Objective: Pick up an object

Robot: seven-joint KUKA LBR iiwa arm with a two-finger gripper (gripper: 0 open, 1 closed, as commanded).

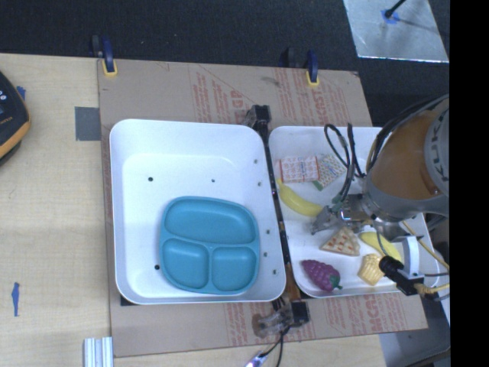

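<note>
Bench: a pale wooden bench (pixel 46 205) carrying a brown cardboard sheet (pixel 191 90), clamped at its far edge; a yellow-and-black device (pixel 9 121) lies at the bench's left edge
Left bin: a shallow white plastic bin (pixel 137 151) on the left half of the cardboard; a light blue three-compartment plastic tray (pixel 208 243) lies flat in its near half, closer to the right wall than to the left
Right bin: a second shallow white bin (pixel 294 140) just beside the first, their walls nearly touching
Far left corner of right bin: a flat pink-and-white printed packet (pixel 299 169), with a pale patterned packet (pixel 330 170) just beside it to the right
Left wall of right bin: a yellow toy banana (pixel 299 202) lying aslant, near the packets
Near edge of right bin: a purple toy grape bunch (pixel 322 274); a tan waffle-like wedge (pixel 341 242) further in; a small yellow ridged piece (pixel 371 268) to the right; another yellow piece (pixel 380 243) partly under the arm
Arm: the grey arm with orange band (pixel 409 163) leans over the right bin from the right
Gripper: the two-finger gripper (pixel 327 219) sits low between the banana and the wedge; its state I cannot tell; nothing visibly held
</note>
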